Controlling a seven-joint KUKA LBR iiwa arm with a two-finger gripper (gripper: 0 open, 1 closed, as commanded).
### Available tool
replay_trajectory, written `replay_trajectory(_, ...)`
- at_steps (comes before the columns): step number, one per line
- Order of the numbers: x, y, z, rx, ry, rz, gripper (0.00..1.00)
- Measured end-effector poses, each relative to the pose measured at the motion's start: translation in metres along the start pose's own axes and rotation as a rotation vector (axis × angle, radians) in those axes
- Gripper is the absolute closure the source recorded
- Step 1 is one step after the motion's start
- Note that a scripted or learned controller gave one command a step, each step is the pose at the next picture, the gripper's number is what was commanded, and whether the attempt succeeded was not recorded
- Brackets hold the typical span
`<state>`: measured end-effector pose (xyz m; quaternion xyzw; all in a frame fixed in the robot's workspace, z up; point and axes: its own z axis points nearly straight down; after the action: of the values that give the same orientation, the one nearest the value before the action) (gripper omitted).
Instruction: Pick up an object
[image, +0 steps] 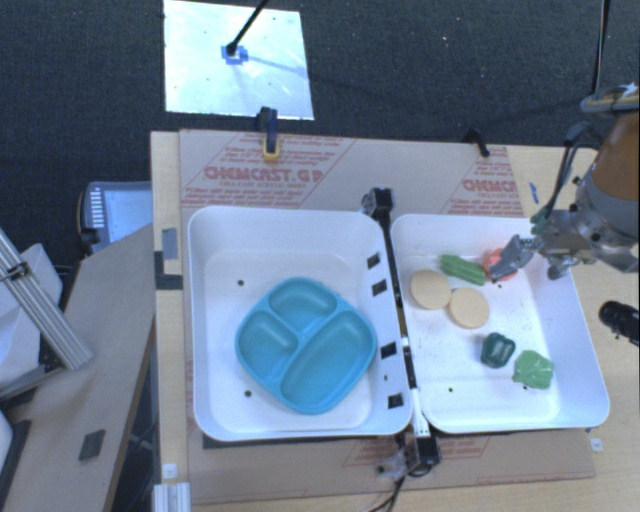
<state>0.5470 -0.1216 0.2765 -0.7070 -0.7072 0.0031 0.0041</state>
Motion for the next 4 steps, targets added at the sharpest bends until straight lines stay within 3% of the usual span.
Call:
replay_trajectory(1,0.0,0.002,-0.006,-0.012,-0.002,-0.003,0.0)
replay_trajectory(4,-0.002,0.005,0.138,-0.012,-0.001,-0.001,0.0)
